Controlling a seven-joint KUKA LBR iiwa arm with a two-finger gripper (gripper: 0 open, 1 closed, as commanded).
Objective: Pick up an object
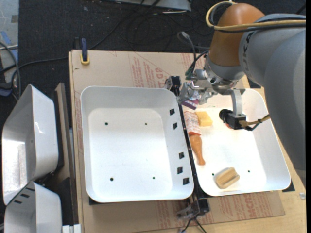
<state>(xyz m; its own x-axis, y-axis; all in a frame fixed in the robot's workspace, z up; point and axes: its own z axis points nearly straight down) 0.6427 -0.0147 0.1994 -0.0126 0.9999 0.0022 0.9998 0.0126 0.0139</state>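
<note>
Hand (195, 97) above right bin (272, 149)

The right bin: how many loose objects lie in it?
4, maybe more under the arm. In the right bin: a yellow block and a red-white packet near the top left, an orange carrot-like piece along the left wall, and a tan roll near the bottom.

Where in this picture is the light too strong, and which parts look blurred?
In the camera view, glare washes out the far end of the right shallow white bin beside the gripper; the large grey arm link at the right is soft, out of focus; the tan bread-like piece and the left white bin look sharp and evenly lit.
</note>
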